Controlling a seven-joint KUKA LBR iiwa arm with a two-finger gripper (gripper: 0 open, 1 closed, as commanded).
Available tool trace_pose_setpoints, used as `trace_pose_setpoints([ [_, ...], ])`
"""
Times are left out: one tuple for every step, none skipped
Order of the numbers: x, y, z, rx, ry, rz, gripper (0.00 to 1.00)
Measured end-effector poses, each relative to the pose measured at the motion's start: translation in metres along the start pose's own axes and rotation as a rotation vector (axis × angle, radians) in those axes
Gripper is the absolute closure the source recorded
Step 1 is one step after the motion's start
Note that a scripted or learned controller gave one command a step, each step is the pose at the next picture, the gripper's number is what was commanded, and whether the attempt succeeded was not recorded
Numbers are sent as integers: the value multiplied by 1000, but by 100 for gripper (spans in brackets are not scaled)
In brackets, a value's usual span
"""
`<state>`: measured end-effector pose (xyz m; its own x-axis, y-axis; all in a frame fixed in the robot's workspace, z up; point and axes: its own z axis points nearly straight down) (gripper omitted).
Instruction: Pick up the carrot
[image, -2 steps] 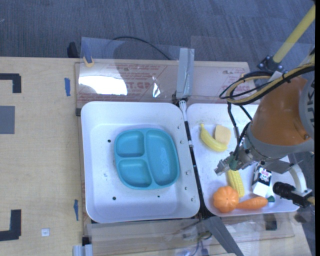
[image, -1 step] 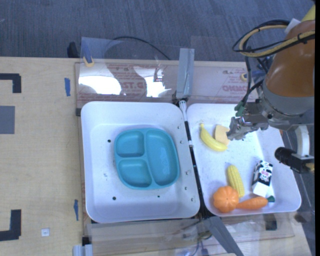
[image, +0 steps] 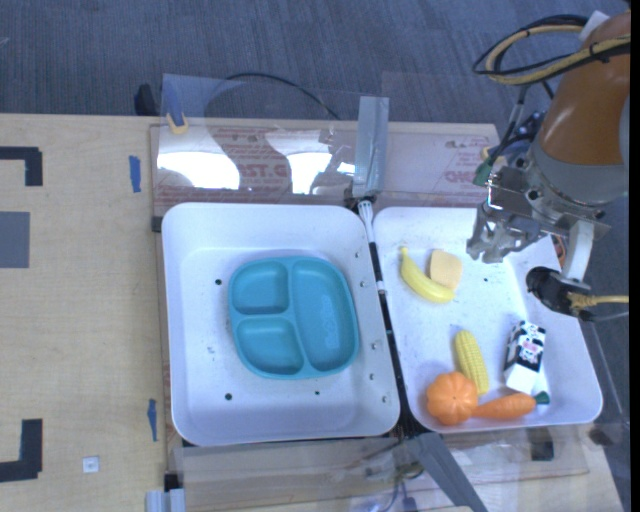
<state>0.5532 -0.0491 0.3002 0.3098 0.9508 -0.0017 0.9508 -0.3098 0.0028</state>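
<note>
Two shallow white plastic bins (image: 200, 240) sit adjacent; the orange tapered carrot (image: 505, 406) lies by the right bin's near wall, while the two-finger gripper (image: 490, 247) hovers well apart, empty, its opening indiscernible.

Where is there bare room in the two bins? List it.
Left bin: a bare margin around the blue tray. Right bin: bare floor between banana, corn and milk carton. Crowded along the near edge: orange, carrot.

Blue plate (image: 295, 318) left; banana (image: 423, 281), corn (image: 471, 359), orange (image: 451, 397) right.
</note>
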Motion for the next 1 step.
trace_pose_setpoints([
  [9, -63, -8, 7, 2, -110, 100],
])
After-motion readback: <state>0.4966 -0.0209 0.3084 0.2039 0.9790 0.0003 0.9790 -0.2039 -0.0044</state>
